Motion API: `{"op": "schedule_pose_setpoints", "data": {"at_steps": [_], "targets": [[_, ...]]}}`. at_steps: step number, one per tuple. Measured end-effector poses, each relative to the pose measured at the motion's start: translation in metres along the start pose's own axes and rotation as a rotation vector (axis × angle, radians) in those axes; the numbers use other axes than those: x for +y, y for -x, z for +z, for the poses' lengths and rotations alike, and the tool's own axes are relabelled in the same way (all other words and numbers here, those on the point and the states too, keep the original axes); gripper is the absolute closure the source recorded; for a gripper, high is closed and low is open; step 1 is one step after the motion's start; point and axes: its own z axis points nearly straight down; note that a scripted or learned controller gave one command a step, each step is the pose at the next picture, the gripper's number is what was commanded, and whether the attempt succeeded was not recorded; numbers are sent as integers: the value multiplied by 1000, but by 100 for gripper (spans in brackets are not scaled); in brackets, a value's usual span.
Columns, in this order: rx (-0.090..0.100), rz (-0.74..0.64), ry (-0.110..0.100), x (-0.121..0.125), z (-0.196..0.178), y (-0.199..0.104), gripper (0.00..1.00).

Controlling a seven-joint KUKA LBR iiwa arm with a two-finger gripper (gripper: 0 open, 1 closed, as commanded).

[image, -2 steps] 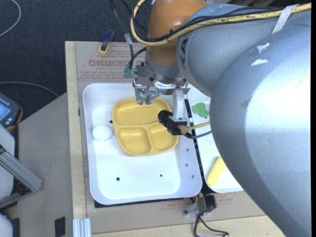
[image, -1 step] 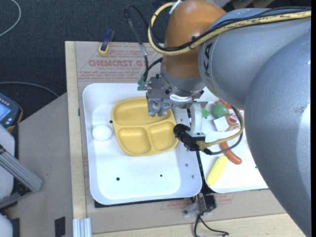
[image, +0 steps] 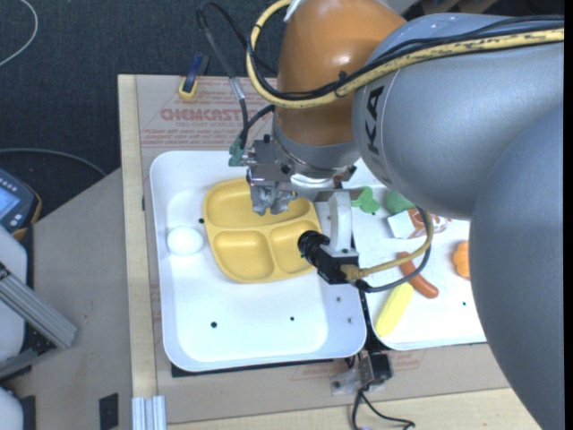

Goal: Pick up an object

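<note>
Yellow plastic, a divided tray (image: 253, 240) with three compartments, lies in the upper middle of the left white bin (image: 242, 334). The gripper (image: 271, 195) hangs directly over the tray's upper edge, at or very near the rim; whether it touches the tray cannot be told, and the same goes for how its jaws stand. Above it sits the arm's orange band (image: 322, 56), with the broad grey arm (image: 474, 124) covering the upper right of the view. A small white ball (image: 184, 240) rests just beside the tray's left edge, near the bin's left wall. In the right bin (image: 430, 334), partly hidden by the arm, lie a yellow banana-shaped piece (image: 392, 310), an orange sausage-shaped piece (image: 421, 280), a green item (image: 365, 202) and an orange item (image: 460, 260) at the arm's edge. Both bins sit on a pale counter (image: 143, 330).
</note>
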Motion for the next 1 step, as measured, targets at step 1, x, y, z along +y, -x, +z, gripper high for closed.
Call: {"op": "schedule_pose_setpoints", "data": {"at_steps": [1], "targets": [[-5,7,-12,-43,34,22,100]]}}
